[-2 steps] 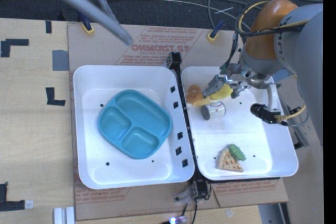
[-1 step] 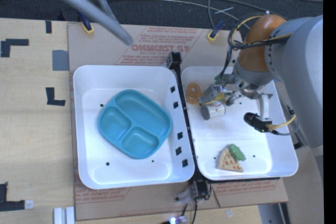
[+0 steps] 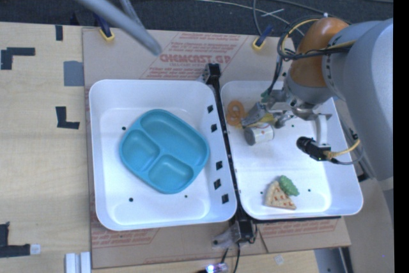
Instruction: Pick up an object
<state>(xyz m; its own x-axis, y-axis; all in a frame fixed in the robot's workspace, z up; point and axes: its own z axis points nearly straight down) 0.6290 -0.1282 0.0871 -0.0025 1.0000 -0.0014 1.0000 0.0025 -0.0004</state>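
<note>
Gripper (image 3: 259, 126) is hovering low in the right bin (image 3: 345, 201), at its far left; finger state: cannot tell. Orange ring (image 3: 235, 113) is lying just left of it, against the divider. Waffle wedge (image 3: 280, 194) is sitting well nearer, toward the front.

Both bins, the left bin (image 3: 102, 137) and the right bin (image 3: 339, 192), look like smooth white plastic with a faint sheen. The blue tray (image 3: 164, 150) is matt plastic. Beneath them lies dull brown cardboard (image 3: 192, 54) on a pale wood-grain bench (image 3: 38, 156). The arm (image 3: 358, 73) is satin grey, its orange band (image 3: 316, 51) glossy.
</note>
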